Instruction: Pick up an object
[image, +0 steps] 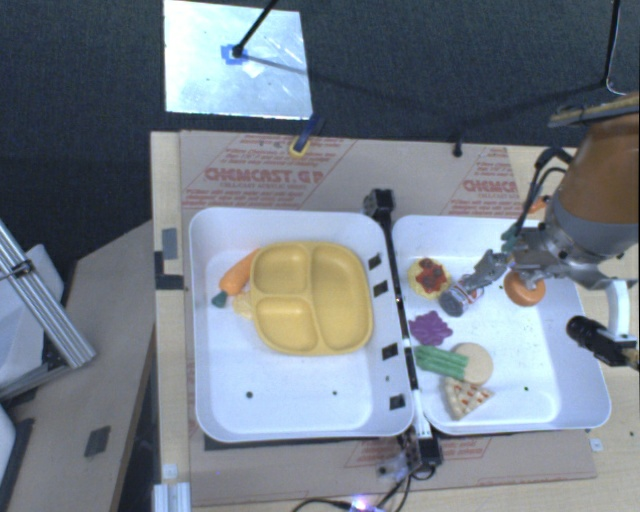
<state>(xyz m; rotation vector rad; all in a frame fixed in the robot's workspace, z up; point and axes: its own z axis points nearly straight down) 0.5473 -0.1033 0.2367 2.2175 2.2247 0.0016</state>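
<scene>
Our gripper hovers low in the right bin; we cannot tell its grip state. Nothing looks lifted yet. The pizza toy lies just left, the purple piece below.

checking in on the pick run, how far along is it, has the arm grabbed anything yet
Nothing looks picked yet. The tool sits low in the right bin, beside the small pizza toy, with nothing visibly between its fingers. The purple piece, green piece and wedge lie on the bin floor. Grasping and lifting remain.
</scene>
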